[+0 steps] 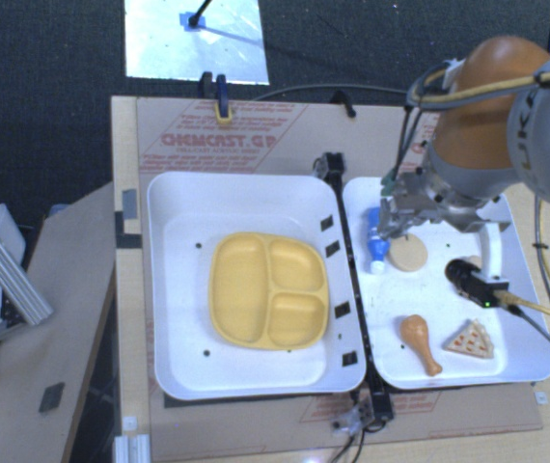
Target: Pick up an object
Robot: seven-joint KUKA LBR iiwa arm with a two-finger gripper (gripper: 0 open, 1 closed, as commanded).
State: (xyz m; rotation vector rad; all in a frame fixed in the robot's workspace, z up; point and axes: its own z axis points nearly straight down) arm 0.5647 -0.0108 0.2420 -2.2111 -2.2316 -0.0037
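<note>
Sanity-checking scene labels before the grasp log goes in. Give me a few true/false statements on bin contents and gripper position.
1. The yellow divided plastic tray lies in the left white bin. True.
2. The toy chicken drumstick sits on the tray. False: it lies in the right white bin.
3. The gripper is over the right bin, near the round tan disc. True.
4. The waffle-patterned triangular wedge lies in the left bin. False: right bin, beside the drumstick.

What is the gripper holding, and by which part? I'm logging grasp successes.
Cannot be told: the gripper sits low over the blue bottle in the right bin, its fingers hidden.
</note>
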